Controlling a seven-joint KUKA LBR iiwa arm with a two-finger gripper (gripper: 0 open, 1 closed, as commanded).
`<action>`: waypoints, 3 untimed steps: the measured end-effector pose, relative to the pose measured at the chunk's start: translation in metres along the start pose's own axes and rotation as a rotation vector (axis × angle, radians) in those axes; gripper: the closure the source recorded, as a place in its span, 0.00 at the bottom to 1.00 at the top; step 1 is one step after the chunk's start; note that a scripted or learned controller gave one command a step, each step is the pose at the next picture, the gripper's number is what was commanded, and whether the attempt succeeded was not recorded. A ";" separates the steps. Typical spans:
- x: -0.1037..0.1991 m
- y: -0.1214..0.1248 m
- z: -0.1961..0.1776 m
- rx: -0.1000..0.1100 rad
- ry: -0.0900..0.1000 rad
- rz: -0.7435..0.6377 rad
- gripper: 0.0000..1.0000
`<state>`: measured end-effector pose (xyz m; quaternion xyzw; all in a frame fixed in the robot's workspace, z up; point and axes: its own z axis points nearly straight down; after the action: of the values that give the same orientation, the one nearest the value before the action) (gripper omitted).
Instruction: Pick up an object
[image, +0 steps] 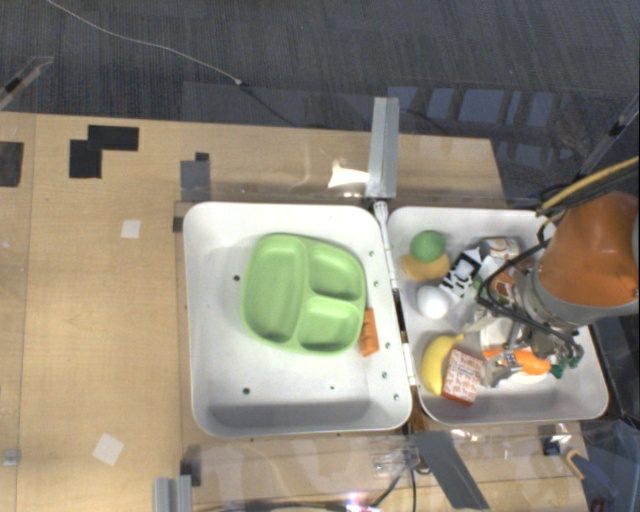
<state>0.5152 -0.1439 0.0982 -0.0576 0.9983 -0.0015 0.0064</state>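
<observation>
1. Orange-banded grey arm's claw (515, 352) low in right white bin (590, 405); finger state: can't tell.
2. Yellow banana (434, 362) and red-white carton (463, 378) just left of claw.
3. Green divided plastic plate (300, 290) further left, in left bin.

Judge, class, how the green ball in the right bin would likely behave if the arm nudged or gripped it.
The green ball looks round and smooth, so a nudge would probably send it rolling. It rests against a yellow object near the right bin's left wall, which may check it that way. Its curved surface could slip from a two-finger pinch unless gripped across the middle.
</observation>
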 end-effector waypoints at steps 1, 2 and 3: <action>-0.066 0.033 0.008 0.003 -0.006 0.300 0.00; -0.134 0.031 0.009 -0.003 0.057 0.404 0.00; -0.123 0.039 0.010 0.001 0.000 0.363 0.00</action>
<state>0.6326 -0.0906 0.0894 0.1237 0.9923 -0.0008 0.0066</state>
